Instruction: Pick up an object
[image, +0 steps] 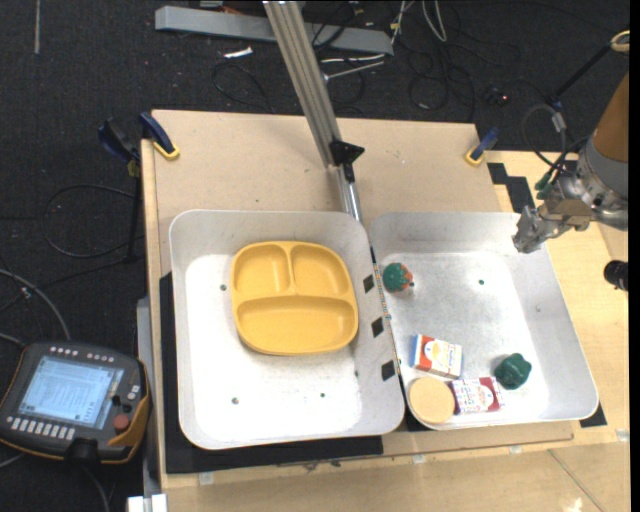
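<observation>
Approach step: hand (528, 236) hovers at the right bin's (560, 330) far edge, its grip unreadable. Green ball (397, 277), box (437, 355) and others lie loose inside. Next: descend over one.

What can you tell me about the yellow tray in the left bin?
The yellow tray looks like smooth plastic, roughly rectangular with rounded corners and a raised rim. Ridges divide it into three compartments: two smaller ones at the far side and one long one at the near side. All three hold nothing. It lies flat, slightly turned, on the floor of the left bin, with nothing else touching it.
</observation>
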